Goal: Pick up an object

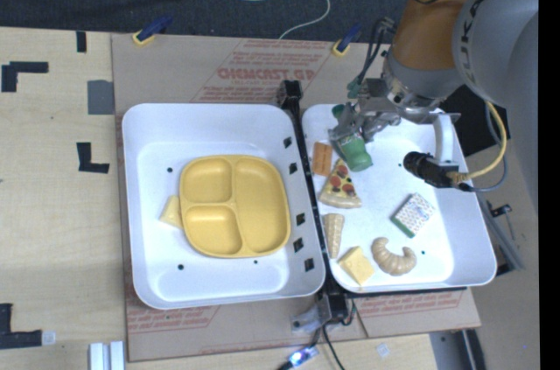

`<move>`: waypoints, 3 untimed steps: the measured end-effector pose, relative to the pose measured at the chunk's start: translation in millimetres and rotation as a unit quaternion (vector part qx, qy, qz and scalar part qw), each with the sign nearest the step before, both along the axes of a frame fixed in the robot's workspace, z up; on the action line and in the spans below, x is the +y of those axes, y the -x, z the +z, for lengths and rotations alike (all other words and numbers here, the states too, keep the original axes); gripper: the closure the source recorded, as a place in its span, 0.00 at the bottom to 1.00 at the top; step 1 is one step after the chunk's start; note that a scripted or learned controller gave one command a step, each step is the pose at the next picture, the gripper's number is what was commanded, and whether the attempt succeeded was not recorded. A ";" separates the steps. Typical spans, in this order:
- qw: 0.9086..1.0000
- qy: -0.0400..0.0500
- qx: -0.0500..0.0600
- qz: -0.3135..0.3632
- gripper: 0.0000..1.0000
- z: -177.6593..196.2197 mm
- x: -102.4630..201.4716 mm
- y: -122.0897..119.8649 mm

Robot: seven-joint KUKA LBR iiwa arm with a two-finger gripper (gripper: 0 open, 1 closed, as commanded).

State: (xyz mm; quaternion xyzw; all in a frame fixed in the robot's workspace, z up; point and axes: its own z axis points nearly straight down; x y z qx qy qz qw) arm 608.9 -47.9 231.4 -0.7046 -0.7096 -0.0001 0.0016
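Over the right bin (464,272), the arm (490,18) bends down from the upper right, its orange band above the wrist. The fingers (350,132) close on a green object (356,153), held at the bin's upper left, just above the pizza slice (341,185) and beside an orange piece (322,158)

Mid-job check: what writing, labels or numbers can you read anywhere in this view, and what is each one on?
Red print on the cardboard sheet under the bins: large block letters, seen upside down, too blurred to read.
Finer red lines near it: too small to read.
Small patterned packet in the right bin: nothing legible.
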 end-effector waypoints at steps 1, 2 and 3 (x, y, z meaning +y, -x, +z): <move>1.000 0.001 0.001 -0.003 1.00 -12.2 8.8 -0.4; 1.000 0.002 0.000 -0.002 1.00 -16.1 19.5 -7.1; 1.000 0.001 0.000 -0.002 1.00 -11.1 27.1 -4.2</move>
